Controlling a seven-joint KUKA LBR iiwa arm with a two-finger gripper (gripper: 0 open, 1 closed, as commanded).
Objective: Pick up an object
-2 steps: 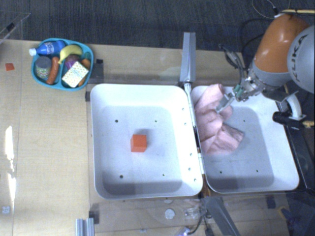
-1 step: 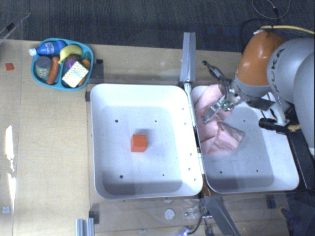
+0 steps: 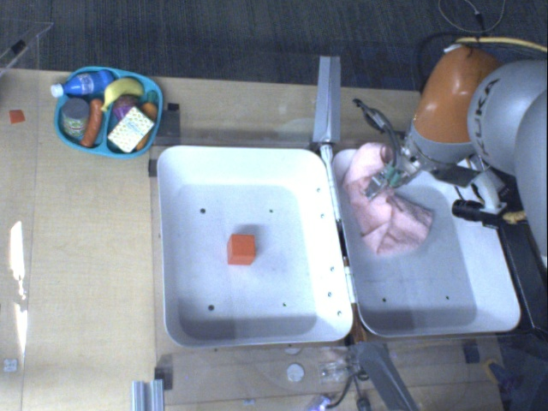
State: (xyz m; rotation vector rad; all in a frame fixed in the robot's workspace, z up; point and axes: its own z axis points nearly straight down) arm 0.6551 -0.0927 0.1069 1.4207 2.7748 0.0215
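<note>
Pink crumpled cloth (image 3: 385,212), soft fabric, lies in the right white bin (image 3: 445,315), toward its 10 o'clock corner. Camera view: the two-finger gripper (image 3: 384,181) is down on the cloth's upper fold, at 12 o'clock of the heap; whether it is spread or pinching fabric I cannot tell. Grey arm with orange band (image 3: 449,101) enters from 2 o'clock. Small orange block (image 3: 242,248) sits near the middle of the left white bin (image 3: 180,315). Blue tray of toy food (image 3: 107,111) stands on the bench at 10 o'clock. Judgement: cloth is light, limp, will drape; pinch a raised ridge, not the flat part.
</note>
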